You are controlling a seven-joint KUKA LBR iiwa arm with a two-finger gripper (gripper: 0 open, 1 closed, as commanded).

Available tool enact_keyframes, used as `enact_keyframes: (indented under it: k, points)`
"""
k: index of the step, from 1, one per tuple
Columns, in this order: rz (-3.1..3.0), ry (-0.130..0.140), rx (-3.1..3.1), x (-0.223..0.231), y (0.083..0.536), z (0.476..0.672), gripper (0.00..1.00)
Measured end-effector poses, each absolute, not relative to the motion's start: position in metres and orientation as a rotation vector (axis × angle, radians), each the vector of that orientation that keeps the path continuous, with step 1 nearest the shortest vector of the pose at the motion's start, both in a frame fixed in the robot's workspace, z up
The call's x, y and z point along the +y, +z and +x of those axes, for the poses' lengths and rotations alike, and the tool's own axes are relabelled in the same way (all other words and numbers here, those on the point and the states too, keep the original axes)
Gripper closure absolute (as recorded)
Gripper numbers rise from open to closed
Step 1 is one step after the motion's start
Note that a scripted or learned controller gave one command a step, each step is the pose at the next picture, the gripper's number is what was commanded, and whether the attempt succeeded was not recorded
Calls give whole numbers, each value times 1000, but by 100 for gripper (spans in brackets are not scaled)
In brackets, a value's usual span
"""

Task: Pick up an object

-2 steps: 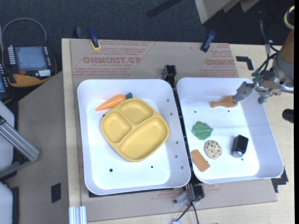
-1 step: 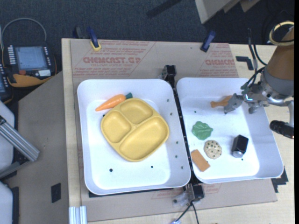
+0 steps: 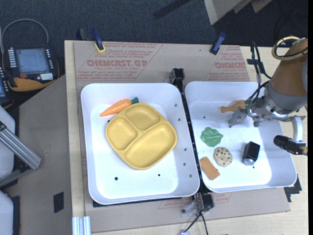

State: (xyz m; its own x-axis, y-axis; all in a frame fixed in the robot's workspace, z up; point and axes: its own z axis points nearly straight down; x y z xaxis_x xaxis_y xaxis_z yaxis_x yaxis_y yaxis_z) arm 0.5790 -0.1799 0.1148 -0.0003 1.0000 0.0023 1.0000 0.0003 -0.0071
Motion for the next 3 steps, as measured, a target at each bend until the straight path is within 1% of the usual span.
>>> enact_keyframes:
  k: [1, 2, 3]
  points:
    - [-2217, 4, -2218, -179, 82, 578, 0]
    - [-2222, -1, -2222, -180, 95, 580, 100]
    - [-2225, -4, -2227, -176, 140, 579, 100]
